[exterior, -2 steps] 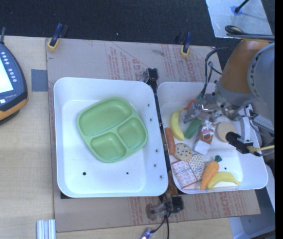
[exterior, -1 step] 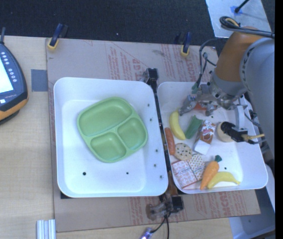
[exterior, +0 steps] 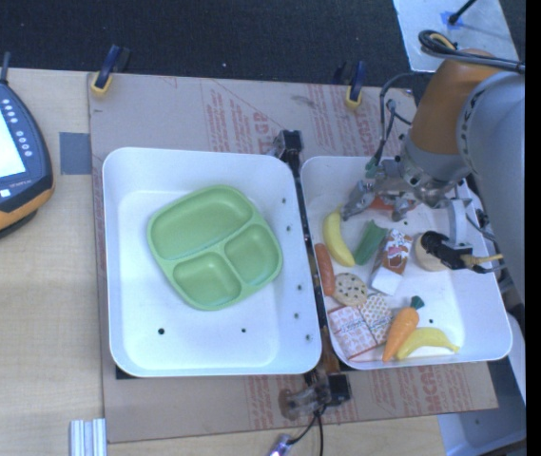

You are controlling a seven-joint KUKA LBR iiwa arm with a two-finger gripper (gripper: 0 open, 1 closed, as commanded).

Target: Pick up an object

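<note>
Arm reaches in from right; claw [exterior: 381, 198] low over right bin [exterior: 484, 335], near upper rim. Spread or pinched: cannot tell, view cluttered. Candidates in bin: banana [exterior: 337, 238], green block [exterior: 369, 241], carrot [exterior: 401, 329], cookie [exterior: 350, 288]. Nothing visibly lifted; pick apparently not done. Left bin [exterior: 127, 255]: green tray [exterior: 215, 246].

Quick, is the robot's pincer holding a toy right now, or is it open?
Pincer: cannot be told. It hangs over the far end of the right bin, above the toys, and nothing is clearly seen held in it.
</note>
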